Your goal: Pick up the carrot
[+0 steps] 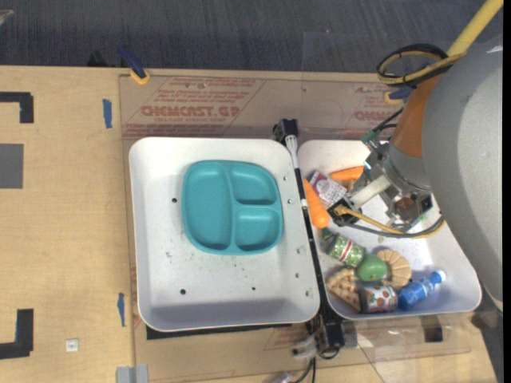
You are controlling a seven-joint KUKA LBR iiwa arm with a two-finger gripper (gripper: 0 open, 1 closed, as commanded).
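The scene is evenly and fairly brightly lit from above, with no hard shadows. The two white bins (152, 238) come out pale and slightly washed, and the left one throws a thin dark shadow along its near edge. The teal plate (231, 206) carries a soft sheen without glare. The arm (471, 158) at the right, close to the lens, is a blurred grey mass. Small items in the right bin look soft and noisy, and fine detail is lost.
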